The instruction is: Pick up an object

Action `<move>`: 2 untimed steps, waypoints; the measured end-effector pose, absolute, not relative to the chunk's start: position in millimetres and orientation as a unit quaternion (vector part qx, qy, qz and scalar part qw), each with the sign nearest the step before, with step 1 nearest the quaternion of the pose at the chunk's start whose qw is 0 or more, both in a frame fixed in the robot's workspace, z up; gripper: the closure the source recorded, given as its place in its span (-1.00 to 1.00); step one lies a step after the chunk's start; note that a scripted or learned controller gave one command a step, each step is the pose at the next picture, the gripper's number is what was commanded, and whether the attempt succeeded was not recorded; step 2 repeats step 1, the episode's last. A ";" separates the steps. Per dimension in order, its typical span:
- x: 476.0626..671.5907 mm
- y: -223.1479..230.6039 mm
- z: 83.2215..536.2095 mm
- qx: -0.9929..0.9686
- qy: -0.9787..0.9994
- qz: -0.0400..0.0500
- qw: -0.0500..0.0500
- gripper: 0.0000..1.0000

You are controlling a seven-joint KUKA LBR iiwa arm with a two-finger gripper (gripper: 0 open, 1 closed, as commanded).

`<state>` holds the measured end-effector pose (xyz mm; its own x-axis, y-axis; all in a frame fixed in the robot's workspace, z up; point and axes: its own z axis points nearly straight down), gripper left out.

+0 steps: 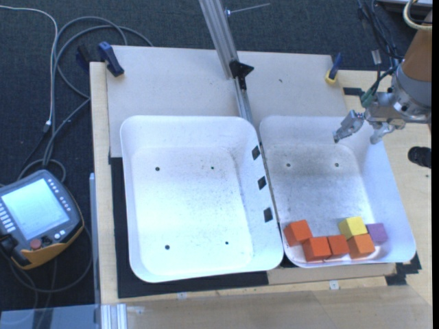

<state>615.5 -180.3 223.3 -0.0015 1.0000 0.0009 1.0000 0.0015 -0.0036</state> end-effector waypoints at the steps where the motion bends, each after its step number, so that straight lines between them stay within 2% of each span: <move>1: 537.7 -193.4 94.9 -0.708 -0.706 0.003 0.005 -1.00; 2: 537.7 -193.4 94.9 -0.708 -0.706 0.003 0.005 -1.00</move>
